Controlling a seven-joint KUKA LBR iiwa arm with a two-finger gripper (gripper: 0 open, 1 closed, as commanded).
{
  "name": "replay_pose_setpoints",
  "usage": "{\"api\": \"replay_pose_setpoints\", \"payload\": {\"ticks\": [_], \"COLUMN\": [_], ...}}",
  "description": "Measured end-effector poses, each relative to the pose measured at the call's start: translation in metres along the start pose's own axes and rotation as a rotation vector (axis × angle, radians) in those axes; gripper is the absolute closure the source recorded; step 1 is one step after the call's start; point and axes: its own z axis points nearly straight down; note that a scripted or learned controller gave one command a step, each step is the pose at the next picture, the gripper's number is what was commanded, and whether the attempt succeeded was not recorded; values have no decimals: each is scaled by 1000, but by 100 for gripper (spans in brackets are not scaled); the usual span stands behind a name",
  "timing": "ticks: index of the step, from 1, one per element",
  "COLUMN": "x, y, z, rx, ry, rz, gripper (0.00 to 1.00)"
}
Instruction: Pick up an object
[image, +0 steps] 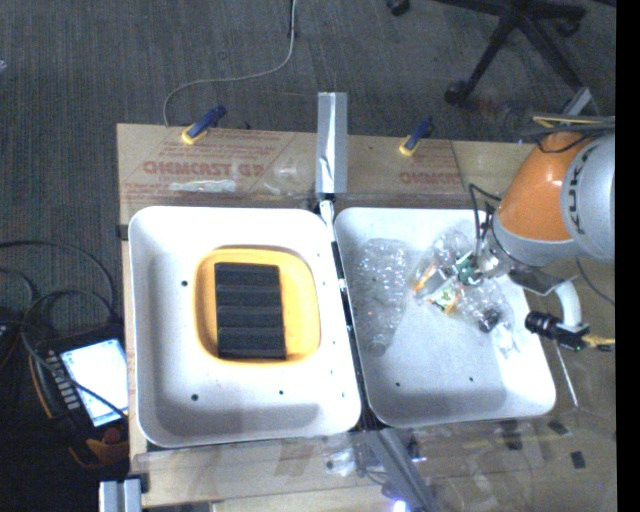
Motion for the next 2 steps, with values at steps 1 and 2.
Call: {"api": "replay_pose_setpoints", "payload": {"ticks": [1, 2], "x": [-12, -11], "y": [2, 4], "z": [1, -9], "rx": [1, -1], "ry": [9, 9], "rz": [-57, -59], "gripper": [0, 100]}}
